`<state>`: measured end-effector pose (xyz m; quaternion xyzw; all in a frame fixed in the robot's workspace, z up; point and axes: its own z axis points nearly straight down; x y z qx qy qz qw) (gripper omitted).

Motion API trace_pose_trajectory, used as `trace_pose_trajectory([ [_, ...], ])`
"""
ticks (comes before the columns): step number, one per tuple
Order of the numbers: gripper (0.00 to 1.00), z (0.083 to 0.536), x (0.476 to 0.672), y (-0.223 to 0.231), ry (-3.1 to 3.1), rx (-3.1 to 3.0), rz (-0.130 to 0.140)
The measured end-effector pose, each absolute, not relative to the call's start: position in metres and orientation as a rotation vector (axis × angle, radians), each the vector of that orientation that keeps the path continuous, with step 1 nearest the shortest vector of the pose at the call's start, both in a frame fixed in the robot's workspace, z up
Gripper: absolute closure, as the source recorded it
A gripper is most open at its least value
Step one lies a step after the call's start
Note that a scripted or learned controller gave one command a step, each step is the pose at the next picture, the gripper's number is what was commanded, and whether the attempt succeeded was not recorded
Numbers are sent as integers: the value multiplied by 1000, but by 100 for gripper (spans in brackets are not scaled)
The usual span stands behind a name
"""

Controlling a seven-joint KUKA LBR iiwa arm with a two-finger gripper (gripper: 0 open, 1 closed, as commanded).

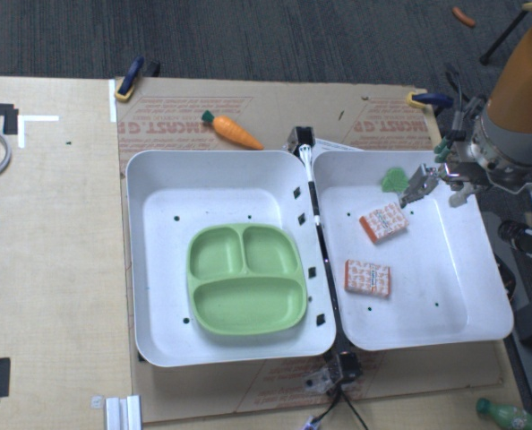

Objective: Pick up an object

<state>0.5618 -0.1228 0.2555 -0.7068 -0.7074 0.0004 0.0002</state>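
In the right bin lie two small orange-and-white boxes: one tilted near the middle back, the other flat toward the front. A small green item rests near the bin's back wall. My gripper hangs over the back of the right bin, just right of the green item and above and right of the tilted box. Its fingers are slightly apart and nothing sits between them.
The left bin holds a green divided plate. A toy carrot lies on the cardboard behind the left bin. Clamps sit at the cardboard's back corners, and a black clip joins the bins at the back.
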Motion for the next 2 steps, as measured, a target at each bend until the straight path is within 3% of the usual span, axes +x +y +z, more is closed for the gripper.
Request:
trace_pose_trajectory([
  [1, 0, 97, 604, -96, -2244, -2210, -11],
  [2, 100, 108, 604, -98, -2243, -2216, -11],
])
